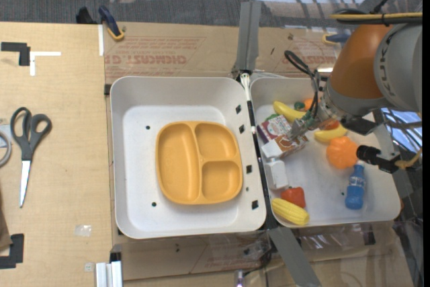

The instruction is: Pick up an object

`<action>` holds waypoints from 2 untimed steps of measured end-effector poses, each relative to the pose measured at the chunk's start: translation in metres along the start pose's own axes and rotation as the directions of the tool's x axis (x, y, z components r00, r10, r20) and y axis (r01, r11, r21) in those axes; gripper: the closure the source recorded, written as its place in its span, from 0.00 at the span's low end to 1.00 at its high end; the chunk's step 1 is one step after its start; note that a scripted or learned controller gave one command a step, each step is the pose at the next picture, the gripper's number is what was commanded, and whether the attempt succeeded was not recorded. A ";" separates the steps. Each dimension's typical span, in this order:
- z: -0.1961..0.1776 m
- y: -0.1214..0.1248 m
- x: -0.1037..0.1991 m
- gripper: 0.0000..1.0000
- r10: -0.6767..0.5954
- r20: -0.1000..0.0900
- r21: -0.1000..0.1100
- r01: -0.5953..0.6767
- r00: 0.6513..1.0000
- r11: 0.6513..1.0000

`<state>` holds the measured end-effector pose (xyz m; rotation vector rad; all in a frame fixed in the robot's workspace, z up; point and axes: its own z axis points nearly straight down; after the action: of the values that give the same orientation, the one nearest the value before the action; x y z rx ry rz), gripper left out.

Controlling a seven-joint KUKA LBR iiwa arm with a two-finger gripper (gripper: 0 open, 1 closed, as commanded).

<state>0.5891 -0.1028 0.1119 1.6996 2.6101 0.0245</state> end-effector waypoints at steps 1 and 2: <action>-0.039 0.020 -0.096 1.00 0.010 -0.007 0.023 -0.010 1.000 1.000; -0.117 0.058 -0.053 1.00 0.152 -0.007 0.029 -0.152 0.988 0.988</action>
<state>0.6595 -0.1279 0.2308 1.9087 2.4919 -0.0014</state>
